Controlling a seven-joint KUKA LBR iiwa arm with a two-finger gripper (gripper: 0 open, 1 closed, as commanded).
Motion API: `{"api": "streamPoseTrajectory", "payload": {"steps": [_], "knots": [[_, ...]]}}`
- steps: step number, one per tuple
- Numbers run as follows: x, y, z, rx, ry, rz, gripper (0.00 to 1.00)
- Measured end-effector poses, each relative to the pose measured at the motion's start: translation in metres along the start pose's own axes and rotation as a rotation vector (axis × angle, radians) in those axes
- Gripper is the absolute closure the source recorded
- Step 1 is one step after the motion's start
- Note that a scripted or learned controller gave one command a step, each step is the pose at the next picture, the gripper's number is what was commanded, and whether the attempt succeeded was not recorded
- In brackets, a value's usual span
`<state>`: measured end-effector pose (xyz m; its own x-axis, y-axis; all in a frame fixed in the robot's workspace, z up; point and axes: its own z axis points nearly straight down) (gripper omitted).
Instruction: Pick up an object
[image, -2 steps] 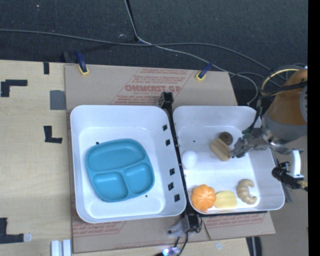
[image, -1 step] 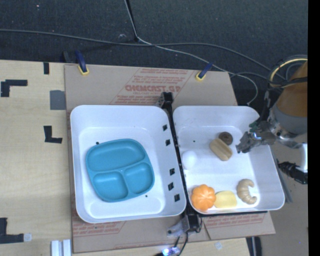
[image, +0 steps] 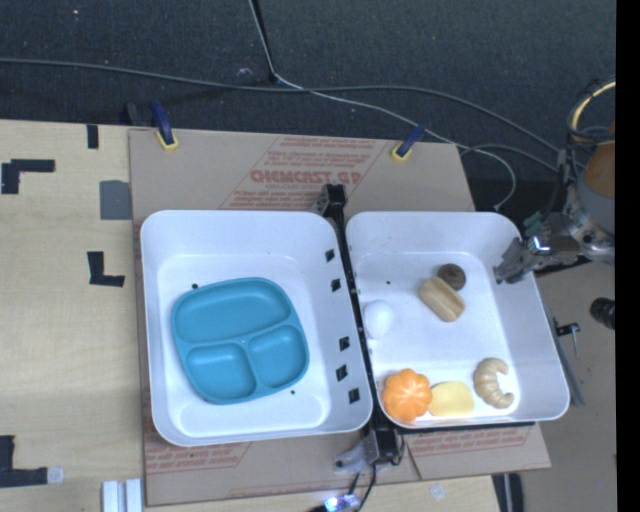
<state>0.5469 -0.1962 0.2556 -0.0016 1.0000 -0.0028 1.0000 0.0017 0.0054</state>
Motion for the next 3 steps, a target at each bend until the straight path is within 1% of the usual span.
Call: {"api": "streamPoseTrajectory", "payload": {"steps": [1, 2, 3], "knots": [[0.0, 0.0, -0.007, 0.005, 0.002, 0.0, 1.0], [0.055, 0.016, 0.009, 0.007, 0.004, -0.005, 1.0], [0.111, 0.033, 0.003, 0.006, 0.003, -0.005, 1.0]]}}
